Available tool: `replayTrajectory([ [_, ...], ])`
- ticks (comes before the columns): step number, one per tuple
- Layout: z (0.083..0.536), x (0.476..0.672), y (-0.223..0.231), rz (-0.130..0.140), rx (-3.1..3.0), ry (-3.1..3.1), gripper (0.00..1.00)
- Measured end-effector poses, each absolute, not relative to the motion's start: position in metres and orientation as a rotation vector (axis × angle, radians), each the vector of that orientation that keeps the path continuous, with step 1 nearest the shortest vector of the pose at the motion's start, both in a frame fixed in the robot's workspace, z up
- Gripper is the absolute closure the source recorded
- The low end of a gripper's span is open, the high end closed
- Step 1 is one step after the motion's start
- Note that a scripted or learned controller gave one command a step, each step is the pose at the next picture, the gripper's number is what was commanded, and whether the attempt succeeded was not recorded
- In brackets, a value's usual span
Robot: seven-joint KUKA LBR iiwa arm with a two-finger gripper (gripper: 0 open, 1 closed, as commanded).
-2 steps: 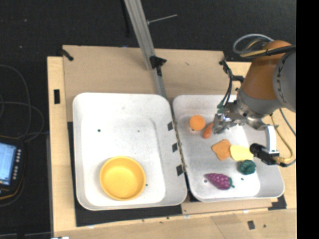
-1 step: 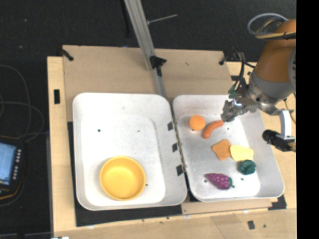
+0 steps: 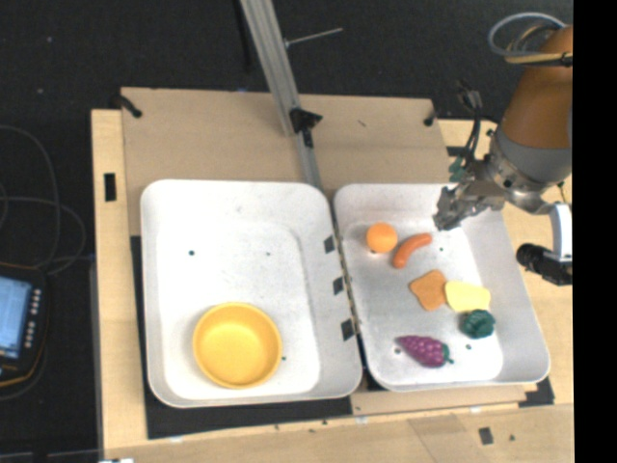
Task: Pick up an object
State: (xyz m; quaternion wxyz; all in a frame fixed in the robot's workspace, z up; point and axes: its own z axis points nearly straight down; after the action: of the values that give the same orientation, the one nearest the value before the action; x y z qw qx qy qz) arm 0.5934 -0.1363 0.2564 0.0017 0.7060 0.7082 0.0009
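Note:
In the right bin [image 3: 386, 210] lie an orange ball [image 3: 382, 237], an orange-red sausage [image 3: 413, 249], a tan cracker-like square [image 3: 428, 289], a yellow block [image 3: 467, 296], a dark green broccoli piece [image 3: 476, 324] and a purple grape bunch [image 3: 422, 350]. My gripper [image 3: 449, 214] hangs over the bin's upper right part, just right of and above the sausage. I see nothing between its fingers.
The left bin [image 3: 231, 220] holds a yellow bowl [image 3: 237, 344] near its front. A grey metal pole [image 3: 275, 66] runs from the top of the view down to the gap between the bins. The bench's tan board surrounds both bins.

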Motion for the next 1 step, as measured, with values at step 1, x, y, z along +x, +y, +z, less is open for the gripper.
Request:
replayTrajectory([
  [1, 0.2572, 0.5916, -0.0777, 0.003, 2.213, 2.229, 1.00],
])
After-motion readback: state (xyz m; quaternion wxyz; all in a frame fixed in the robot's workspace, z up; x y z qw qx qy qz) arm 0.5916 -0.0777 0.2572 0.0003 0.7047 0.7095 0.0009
